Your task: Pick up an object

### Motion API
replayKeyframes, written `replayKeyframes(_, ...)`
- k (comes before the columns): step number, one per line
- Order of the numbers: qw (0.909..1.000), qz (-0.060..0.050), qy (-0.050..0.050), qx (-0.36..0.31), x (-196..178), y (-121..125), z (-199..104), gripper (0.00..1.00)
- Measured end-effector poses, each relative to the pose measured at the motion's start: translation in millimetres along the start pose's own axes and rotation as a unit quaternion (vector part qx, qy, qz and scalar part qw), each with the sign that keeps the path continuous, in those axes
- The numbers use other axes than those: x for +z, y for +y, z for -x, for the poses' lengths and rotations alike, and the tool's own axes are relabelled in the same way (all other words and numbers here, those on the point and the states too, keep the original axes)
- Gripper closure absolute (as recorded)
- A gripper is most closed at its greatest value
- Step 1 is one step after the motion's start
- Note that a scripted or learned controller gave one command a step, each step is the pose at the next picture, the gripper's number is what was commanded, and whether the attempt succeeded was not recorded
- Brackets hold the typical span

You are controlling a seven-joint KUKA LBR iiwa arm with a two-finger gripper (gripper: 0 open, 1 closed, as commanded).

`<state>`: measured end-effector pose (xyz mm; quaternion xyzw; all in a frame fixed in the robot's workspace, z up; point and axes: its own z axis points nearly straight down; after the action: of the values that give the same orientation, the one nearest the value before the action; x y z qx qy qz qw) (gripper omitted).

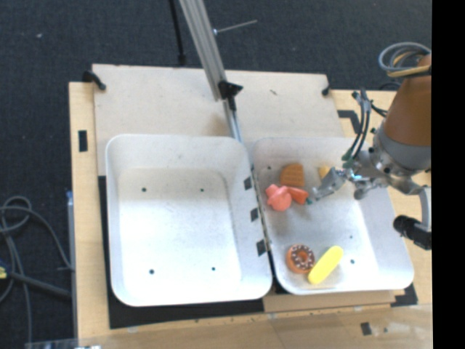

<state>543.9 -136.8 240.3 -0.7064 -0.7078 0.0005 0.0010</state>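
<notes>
The left bin (182,217) takes up the left half of the table (83,195), its floor bare apart from a few dark specks. The right bin (378,260) carries everything to pick: near its left wall, toward the far edge, a pink toy (280,196) lies touching an orange-brown piece (292,174) just behind it; a small yellow bit (323,171) sits a little further right. Near the front edge a round doughnut-like ring (299,257) rests against a yellow banana-shaped piece (325,264), whose long axis slants from front-left to back-right. The tool (320,192) reaches in from the right, low over the bin, its tip just beside the pink toy, which lies directly to its left; I judge that the likeliest target. Whether the tool is spread or pressed together cannot be told, and nothing visibly sits in it
</notes>
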Motion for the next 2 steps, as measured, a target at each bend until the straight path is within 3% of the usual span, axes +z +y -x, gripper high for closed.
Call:
replayKeyframes(1,1.0000,0.002,-0.001,0.001,-3,1,1,0.00)
replayKeyframes(2,1.0000,-0.001,-0.001,0.002,61,-1,1,0.00)
